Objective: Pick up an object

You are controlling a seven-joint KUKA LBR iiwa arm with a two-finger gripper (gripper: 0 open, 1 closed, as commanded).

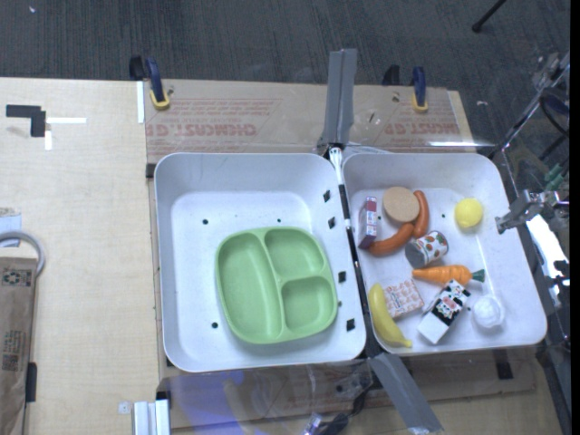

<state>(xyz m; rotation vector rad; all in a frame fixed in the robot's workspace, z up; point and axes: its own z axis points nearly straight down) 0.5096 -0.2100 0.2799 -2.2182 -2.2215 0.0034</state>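
Lemon [468, 213] lies alone near the right bin's [507, 270] far right corner, apart from the crowded sausage [399, 234] and carrot [444, 275], so it looks the easiest pick. A straight descent centred over it seems best. Whether the gripper is apart or together, I cannot tell.

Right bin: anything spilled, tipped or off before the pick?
Nothing spilled or damaged. The toy food in the right white bin is jumbled: the orange carrot, yellow banana and black-and-white carton lie on their sides, close-packed. The green divided plate sits slightly rotated in the left white bin.
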